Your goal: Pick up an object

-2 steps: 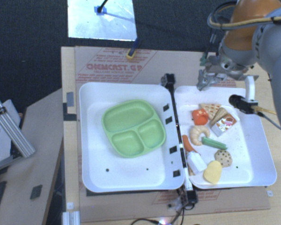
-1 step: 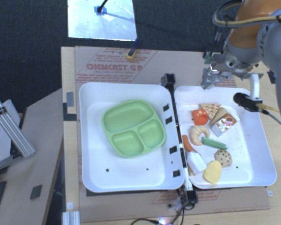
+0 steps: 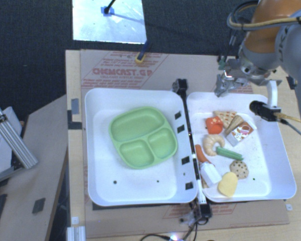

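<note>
We see gripper (image 3: 224, 87) above far rim of right bin (image 3: 281, 154), apart from contents. Jaws state: we cannot tell. Nothing visibly held.

Candidate objects all lie in right bin: red piece (image 3: 214, 125), cracker (image 3: 226, 118), shrimp (image 3: 213, 143), green bean (image 3: 230, 153), cookie (image 3: 239, 169), yellow piece (image 3: 228, 185).

We judge pick not yet begun; descent, grasp, lift remain.

Green tray (image 3: 143, 136) sits in left bin (image 3: 98, 149).
</note>
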